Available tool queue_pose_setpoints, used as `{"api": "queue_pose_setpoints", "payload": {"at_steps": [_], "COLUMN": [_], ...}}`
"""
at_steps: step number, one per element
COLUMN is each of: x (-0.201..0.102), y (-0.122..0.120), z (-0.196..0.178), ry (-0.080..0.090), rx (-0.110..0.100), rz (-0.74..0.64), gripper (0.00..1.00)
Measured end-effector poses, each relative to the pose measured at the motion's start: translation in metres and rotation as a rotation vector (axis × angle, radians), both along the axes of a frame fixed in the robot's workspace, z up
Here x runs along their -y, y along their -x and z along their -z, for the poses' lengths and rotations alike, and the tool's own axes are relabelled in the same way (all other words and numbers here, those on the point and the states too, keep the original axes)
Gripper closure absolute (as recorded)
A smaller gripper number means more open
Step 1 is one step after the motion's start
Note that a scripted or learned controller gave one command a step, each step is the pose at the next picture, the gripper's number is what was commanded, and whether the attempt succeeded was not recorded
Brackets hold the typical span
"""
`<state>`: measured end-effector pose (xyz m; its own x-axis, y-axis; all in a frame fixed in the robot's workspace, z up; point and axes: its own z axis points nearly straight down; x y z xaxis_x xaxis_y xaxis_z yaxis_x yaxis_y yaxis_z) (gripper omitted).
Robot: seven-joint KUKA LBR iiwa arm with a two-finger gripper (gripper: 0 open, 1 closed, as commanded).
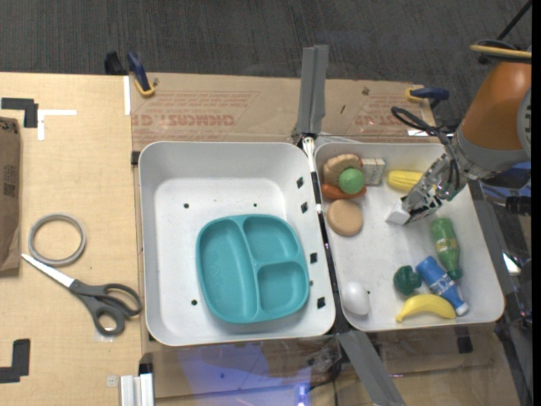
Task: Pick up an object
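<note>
The arm [499, 108] comes in from the right, its orange band high over the right bin's [372, 252] far right corner, and slants down and leftward into that bin. The pincer [414, 205] sits low at the end of it, tips aimed toward the bin floor, a small grey-white piece at its tip; whether its fingers are spread or closed cannot be told from here, nor whether anything is between them. Just above it, toward the far wall, lies a yellow corn [404, 178]. Right beside it on the near side lies a green bottle [445, 244], and further toward the near wall a blue bottle [441, 282], a dark green vegetable [407, 279] and a banana [427, 308]. To its left sit a green ball [352, 178] on a brown bun [338, 166], and a tan round [345, 217] below them; a white egg [354, 297] lies well apart, toward the near left corner. Far to the left, in the left bin [169, 227], rests a teal tray [254, 267]. Beyond, on the counter [68, 328], lie scissors [93, 294] and a tape ring [57, 238].
</note>
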<state>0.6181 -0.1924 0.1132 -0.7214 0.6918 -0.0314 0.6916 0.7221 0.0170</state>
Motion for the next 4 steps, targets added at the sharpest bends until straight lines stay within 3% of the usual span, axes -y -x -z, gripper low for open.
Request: {"api": "queue_pose_setpoints", "payload": {"at_steps": [1,2,3,4], "x": [0.011,-0.002,-0.029,0.031], "y": [-0.028,-0.044,-0.025,0.007], "z": [-0.001,-0.002,0.019,0.02], "ry": [-0.003,-0.002,-0.012,-0.014], "rx": [0.001,0.011,-0.029,-0.03], "rz": [0.026,0.174,0.279,0.369], "gripper": [0.0,0.0,0.0,0.0]}}
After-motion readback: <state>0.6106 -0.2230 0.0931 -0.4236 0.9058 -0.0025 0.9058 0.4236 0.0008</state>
